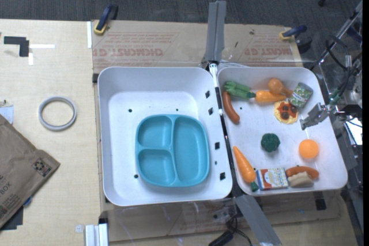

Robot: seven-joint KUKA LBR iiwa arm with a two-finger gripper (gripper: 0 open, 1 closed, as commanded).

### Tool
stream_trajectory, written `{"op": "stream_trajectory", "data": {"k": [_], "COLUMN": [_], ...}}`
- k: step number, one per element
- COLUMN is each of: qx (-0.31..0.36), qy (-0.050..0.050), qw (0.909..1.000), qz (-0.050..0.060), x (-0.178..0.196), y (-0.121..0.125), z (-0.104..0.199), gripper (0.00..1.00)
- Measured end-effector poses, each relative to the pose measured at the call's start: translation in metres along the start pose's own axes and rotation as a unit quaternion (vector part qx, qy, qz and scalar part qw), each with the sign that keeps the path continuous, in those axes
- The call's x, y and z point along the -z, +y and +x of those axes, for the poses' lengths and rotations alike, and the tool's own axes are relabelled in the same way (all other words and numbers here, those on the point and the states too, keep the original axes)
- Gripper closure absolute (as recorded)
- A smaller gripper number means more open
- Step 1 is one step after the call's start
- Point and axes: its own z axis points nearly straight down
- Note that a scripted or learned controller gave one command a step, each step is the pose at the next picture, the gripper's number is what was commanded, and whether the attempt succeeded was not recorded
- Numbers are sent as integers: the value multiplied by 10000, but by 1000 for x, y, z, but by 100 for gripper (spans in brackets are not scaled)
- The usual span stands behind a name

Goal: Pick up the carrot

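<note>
The carrot (244, 165) lies against the right bin's (340, 173) left wall, near its front corner, tip forward. It looks light, stiff, slick plastic; take it mid-body, across its width. The pincer (314, 116) hovers by the right wall; whether it is spread, I cannot tell.

Light is even and bright from overhead, no hard shadows. White bins (161, 80) run near blown-out, with soft shading only along their inner walls. Mild sheen on the blue tray (173, 150). My hand (314, 116) at the right rim is slightly blurred and hard to resolve. Floor at top is dim. Overall soft, low resolution.
</note>
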Motion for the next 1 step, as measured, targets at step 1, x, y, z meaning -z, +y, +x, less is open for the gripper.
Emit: {"op": "stream_trajectory", "data": {"k": [1], "qx": [488], "qy": [3], "qw": [9988], "qz": [-2], "x": [-69], "y": [20], "z": [-36], "gripper": [0]}}
